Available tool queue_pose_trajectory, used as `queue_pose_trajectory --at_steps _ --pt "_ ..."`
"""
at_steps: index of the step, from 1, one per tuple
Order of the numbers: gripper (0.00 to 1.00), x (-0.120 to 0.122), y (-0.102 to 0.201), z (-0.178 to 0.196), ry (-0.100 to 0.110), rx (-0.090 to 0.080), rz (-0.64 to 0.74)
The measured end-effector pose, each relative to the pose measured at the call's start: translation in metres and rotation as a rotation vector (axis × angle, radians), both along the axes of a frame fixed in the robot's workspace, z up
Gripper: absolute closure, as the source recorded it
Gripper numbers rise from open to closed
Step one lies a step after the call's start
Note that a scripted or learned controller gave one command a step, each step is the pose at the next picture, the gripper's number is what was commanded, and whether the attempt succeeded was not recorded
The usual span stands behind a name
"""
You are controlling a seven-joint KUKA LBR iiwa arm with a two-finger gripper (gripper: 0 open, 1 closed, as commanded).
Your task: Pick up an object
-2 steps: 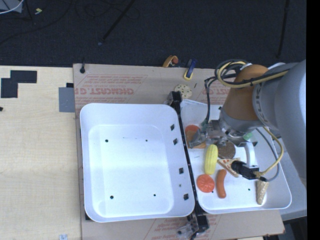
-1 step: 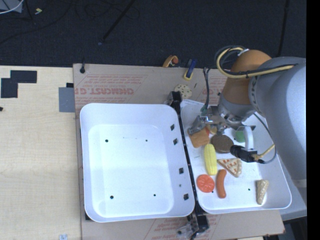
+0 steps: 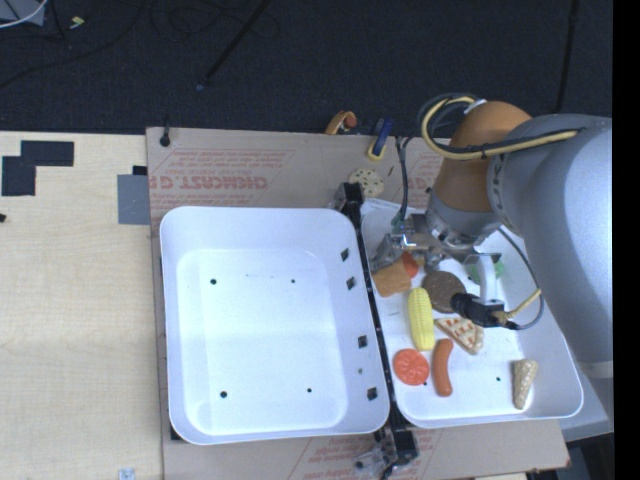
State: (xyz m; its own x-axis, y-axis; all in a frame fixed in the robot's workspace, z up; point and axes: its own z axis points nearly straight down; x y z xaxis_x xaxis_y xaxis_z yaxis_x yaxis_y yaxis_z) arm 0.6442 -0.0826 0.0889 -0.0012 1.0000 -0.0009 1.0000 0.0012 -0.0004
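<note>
The grey arm (image 3: pixel 560 218) is reaching in from the right, its orange band (image 3: pixel 478 163) sitting above the wrist, and the gripper (image 3: pixel 425 253) is hanging low over the upper left part of the right bin (image 3: pixel 555 393). Whether the fingers are wide or narrow cannot be told — the wrist and cabling are covering them from above.

The right bin is holding all the toy food. An orange block (image 3: pixel 393 278) is lying just under the gripper, beside the divider between the bins. A brown round piece (image 3: pixel 441 290) is sitting just right of it, and a yellow corn cob (image 3: pixel 421 318) is lying lengthwise below the two. A pizza slice (image 3: pixel 462 333) is resting beside the cob, touching or nearly touching it. Lower down, a red tomato slice (image 3: pixel 410 366) and an orange sausage (image 3: pixel 442 369) are lying side by side, and a pale cone-shaped piece (image 3: pixel 523 382) is sitting apart near the right wall.

The left bin (image 3: pixel 175 268) is lying alongside on the bench (image 3: pixel 70 298), both bins resting on a cardboard sheet (image 3: pixel 250 173).
</note>
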Motion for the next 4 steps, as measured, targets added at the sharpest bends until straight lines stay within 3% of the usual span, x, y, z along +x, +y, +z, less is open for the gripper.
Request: queue_pose_trajectory --at_steps 1,2,3,4 --pt "1.00 -0.001 0.000 0.011 0.006 0.002 0.001" --pt "1.00 0.002 0.075 0.105 -0.008 0.004 0.007" --pt "1.00 0.001 0.036 0.171 -0.005 -0.001 -0.003" --pt "1.00 -0.001 -0.026 0.188 0.000 -0.002 -0.005"
